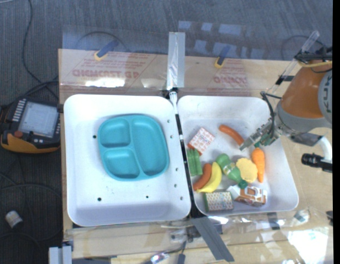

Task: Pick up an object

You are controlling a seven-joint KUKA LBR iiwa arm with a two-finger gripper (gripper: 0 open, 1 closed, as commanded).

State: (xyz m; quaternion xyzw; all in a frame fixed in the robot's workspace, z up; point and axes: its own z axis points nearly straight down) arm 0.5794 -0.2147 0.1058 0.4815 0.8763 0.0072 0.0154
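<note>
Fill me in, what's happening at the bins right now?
The arm reaches in from the right, its end effector low in the right bin, between the red sausage and the carrot. Nothing is visibly gripped. The toy food lies in that bin; the left bin holds a teal divided plate.

teal plate (132, 147), white bins (79, 202), orange carrot (259, 161), yellow banana (214, 179)

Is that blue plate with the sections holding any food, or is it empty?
Empty. The blue plate shows three bare compartments in the left bin; the toy food all lies in the right bin.
</note>
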